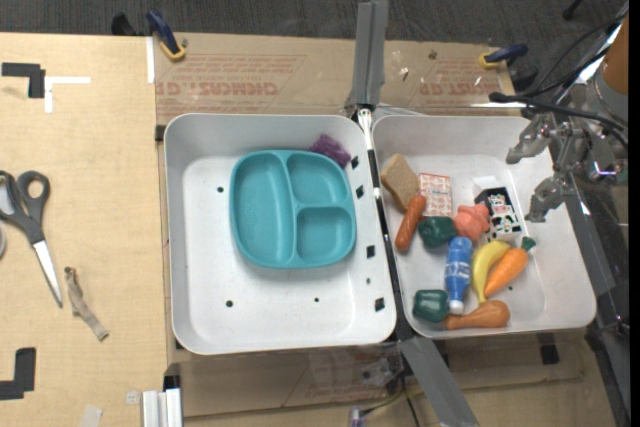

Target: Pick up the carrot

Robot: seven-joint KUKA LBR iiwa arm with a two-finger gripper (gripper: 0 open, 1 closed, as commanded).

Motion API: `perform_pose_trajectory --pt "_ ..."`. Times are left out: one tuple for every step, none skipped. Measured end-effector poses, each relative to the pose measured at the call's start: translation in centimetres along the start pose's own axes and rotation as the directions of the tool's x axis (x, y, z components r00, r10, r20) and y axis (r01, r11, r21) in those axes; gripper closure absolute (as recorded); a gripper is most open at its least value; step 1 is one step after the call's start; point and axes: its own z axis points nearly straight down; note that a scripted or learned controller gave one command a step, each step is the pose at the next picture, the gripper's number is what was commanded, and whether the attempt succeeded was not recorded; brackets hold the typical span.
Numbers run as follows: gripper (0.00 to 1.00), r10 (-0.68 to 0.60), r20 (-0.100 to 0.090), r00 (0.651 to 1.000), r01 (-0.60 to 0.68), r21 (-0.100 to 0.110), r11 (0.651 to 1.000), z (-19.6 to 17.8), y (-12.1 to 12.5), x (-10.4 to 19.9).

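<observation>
**Carrot pick: end effector waiting above the right bin's far-right rim**

Carrot position is governing the coming move. The orange, tapered plastic carrot with a green top [506,270] is lying in the right-hand shallow white bin [560,315], near its front-right area, with its long axis running diagonally: green leafy end up and to the right, pointed tip down and to the left. The metallic two-finger end effector [552,185] is hanging over the right side of the same bin, so the carrot is sitting below and slightly left of it in the camera view, near but apart. Whether its fingers are spread or closed cannot be told; nothing is visibly sitting between them.

The carrot is resting just beside a smooth yellow curved banana [486,263] on its left. A blue-and-white plastic bottle [457,272] is lying left of the banana. A second orange elongated item [408,223], possibly a sausage or another carrot-like toy, is lying farther left, and a tan squash-shaped piece [480,317] is lying along the front wall. All appear to be glossy, rigid moulded toys.

The left bin [190,315] is holding a teal three-compartment plate [293,208]. Judged from this layout, a downward-leftward approach with the fingers closing across the carrot's diagonal axis would suit, and the touching banana is crowding one side.
</observation>
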Motion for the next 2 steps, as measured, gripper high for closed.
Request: perform_pose_trajectory --pt "0.0 -0.171 -0.003 0.985 0.171 -0.002 0.985 10.9 -2.7 5.6" --pt "0.0 -0.103 -0.001 0.995 0.103 -0.001 0.995 16.0 -4.2 7.8"
